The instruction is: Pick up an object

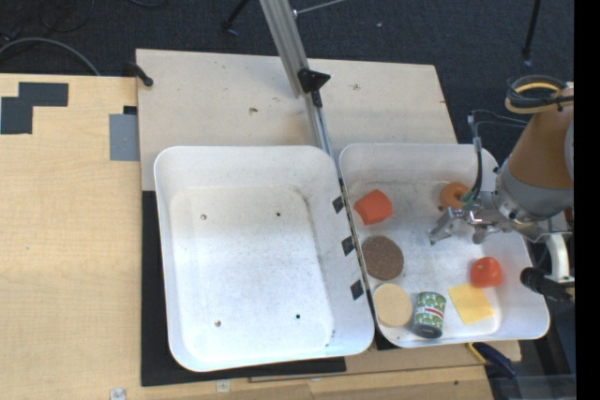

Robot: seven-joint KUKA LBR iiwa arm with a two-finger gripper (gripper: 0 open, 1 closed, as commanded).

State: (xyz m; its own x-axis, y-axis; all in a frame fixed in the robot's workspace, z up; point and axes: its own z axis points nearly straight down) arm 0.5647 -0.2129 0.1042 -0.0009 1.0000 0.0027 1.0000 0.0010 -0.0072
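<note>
Hovering over the right bin (525, 325), the gripper (448, 226) sits low between the orange ring (454, 194) and the brown disc (382, 258), its metal fingers apparently splayed with nothing between them, though the view is too coarse to be sure. Risks: closing on bare floor, clipping the ring, or nudging the red block (373, 207) away instead of pinching it. Candidates all lie in that bin: soft-looking red block, flat rough disc, smooth tan disc (393, 304), green can (429, 314) on its side and likely to roll, thin yellow slab (472, 303), rounded red piece (486, 272).
</note>
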